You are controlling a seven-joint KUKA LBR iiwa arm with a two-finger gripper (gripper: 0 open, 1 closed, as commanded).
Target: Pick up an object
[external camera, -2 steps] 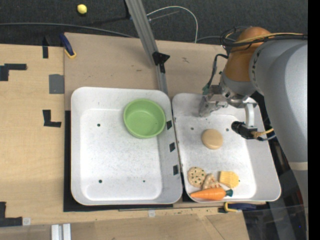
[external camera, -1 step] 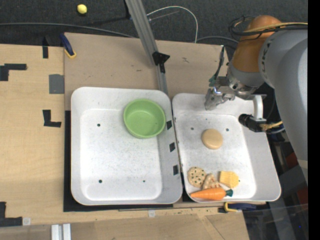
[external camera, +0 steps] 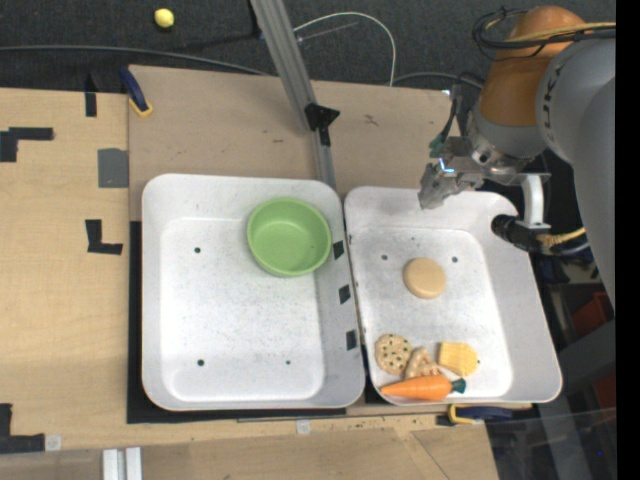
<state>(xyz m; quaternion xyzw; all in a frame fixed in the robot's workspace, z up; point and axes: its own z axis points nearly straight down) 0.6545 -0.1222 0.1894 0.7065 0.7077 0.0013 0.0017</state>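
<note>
My gripper [external camera: 432, 194] hangs over the far edge of the right bin [external camera: 520, 298], well above and behind the objects, with nothing seen between its fingers. A tan round bun [external camera: 425, 277] lies in the middle of that bin. Near its front edge sit a chocolate-chip cookie [external camera: 391, 352], a cracker-like piece [external camera: 419, 362], a yellow cheese wedge [external camera: 458, 356] and an orange carrot [external camera: 420, 388]. A green bowl [external camera: 289, 236] stands at the far right of the left bin [external camera: 180, 298].
A grey metal pole [external camera: 285, 53] slants down to the gap between the bins. White cable loops lie on the brown board behind the bins. A yellow ball [external camera: 164, 17] rests on the dark floor at the far left.
</note>
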